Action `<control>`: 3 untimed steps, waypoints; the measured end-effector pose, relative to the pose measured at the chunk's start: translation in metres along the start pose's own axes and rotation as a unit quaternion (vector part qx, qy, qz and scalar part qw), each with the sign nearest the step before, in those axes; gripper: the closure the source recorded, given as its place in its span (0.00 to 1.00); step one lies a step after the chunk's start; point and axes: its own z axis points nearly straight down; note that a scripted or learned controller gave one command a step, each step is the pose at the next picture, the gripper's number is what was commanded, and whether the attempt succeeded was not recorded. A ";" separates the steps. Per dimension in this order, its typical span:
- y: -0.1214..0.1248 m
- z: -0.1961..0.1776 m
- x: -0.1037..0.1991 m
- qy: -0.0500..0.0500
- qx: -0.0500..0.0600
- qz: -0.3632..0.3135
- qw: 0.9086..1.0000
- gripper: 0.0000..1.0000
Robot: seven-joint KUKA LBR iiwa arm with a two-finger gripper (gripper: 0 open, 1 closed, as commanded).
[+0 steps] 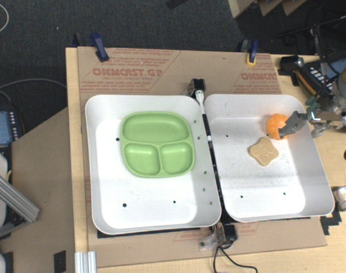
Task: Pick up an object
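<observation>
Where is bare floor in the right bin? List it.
Right bin: the near half below the tan piece and the strip along the divider are bare. Crowded at the far right, where the gripper meets the orange ball.

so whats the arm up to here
A robot arm reaches in from the right over the right bin, its gripper right against an orange ball near the bin's back. A tan, toast-like piece lies just in front of the ball, apart from the gripper. The left bin holds a green divided tray. Whether the ball is actually gripped can't be told.
</observation>
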 end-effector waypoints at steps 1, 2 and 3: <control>0.017 0.103 -0.055 0.000 0.003 0.002 1.000 0.00; 0.074 0.167 -0.046 0.005 -0.002 -0.003 1.000 0.00; 0.127 0.167 -0.044 0.009 0.008 -0.002 1.000 0.00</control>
